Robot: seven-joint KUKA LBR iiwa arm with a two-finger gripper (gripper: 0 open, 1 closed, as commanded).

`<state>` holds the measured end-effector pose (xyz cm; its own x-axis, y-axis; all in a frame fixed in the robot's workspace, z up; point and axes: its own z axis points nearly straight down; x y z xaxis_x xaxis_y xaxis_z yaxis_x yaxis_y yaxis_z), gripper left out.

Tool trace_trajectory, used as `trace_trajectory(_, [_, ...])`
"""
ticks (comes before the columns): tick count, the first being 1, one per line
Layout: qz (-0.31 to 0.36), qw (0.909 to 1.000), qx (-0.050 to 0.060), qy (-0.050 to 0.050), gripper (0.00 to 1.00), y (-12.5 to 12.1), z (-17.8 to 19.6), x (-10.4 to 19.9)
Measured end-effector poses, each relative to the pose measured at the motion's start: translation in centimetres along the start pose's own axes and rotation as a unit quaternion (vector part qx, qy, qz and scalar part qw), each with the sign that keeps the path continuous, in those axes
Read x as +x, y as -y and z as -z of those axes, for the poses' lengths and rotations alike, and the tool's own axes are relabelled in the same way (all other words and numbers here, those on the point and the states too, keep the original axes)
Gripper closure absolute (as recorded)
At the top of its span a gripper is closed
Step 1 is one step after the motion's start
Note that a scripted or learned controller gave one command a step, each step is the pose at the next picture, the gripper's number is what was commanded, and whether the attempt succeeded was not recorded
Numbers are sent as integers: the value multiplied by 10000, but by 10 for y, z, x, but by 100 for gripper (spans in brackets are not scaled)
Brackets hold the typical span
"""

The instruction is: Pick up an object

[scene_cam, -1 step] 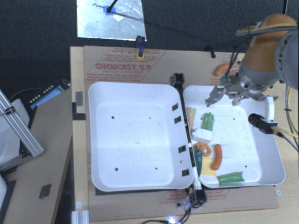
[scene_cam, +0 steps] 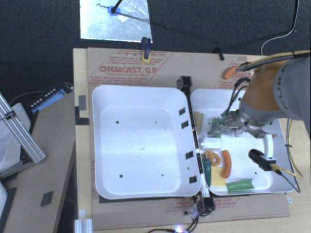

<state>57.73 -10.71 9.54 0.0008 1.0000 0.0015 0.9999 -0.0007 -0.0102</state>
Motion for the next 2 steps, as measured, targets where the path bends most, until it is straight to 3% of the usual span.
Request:
trace_trajectory(1, [39, 10000, 27, 83, 0, -81, 3, 14])
trace_trajectory(2, [0, 10000, -37, 13, 0, -38, -10, 4])
